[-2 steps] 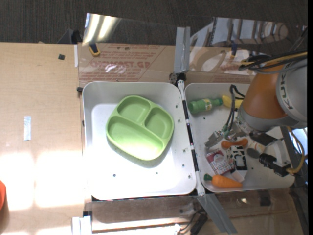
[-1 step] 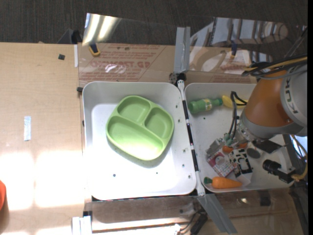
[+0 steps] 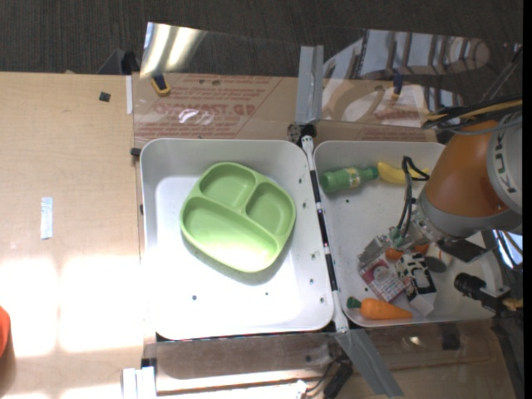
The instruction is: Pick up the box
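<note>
Divided plate (image 3: 238,217) in left bin (image 3: 158,248); right bin (image 3: 349,214) holds bottle (image 3: 348,178), banana (image 3: 392,172), box (image 3: 386,278), carrot (image 3: 385,309)

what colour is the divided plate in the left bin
Light green, seen plainly in the camera view: the divided plate lies in the left bin.

Fixed overhead cam, slanted, both bins (image 3: 150,248)

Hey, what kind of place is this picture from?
Probably a robotics lab's test bench: a robot arm reaches over two white bins, one with a green divided plate, the other with toy food and a small box.
</note>
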